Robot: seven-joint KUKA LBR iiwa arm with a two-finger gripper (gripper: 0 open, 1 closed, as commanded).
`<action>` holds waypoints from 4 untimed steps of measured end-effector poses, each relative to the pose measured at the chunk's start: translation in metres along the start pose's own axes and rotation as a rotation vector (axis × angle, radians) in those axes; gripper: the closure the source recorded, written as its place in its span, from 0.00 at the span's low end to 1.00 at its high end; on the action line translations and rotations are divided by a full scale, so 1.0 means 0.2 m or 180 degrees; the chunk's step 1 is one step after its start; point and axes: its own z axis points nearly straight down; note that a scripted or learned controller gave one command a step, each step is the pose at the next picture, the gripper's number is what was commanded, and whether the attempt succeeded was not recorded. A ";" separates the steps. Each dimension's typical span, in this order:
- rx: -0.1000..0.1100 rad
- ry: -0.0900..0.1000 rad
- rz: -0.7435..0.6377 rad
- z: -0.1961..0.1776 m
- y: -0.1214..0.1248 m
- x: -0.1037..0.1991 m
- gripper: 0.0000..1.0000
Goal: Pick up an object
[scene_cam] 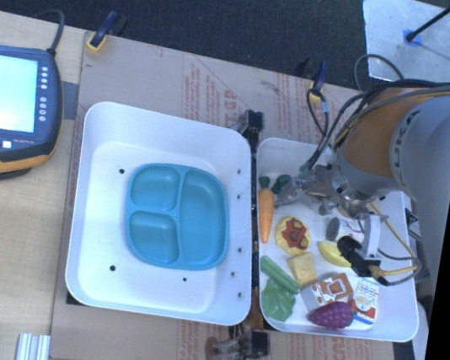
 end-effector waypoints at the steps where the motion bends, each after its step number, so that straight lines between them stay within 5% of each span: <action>1: 0.0013 0.0046 -0.0020 0.01 -0.20 -0.33 0.00; 2: 0.0012 0.0019 -0.0009 0.01 0.22 -0.22 0.00; 3: 0.0013 0.0021 -0.0012 -0.50 -0.12 0.14 0.00; 4: 0.0022 0.0013 -0.0009 -0.49 -0.47 0.07 0.00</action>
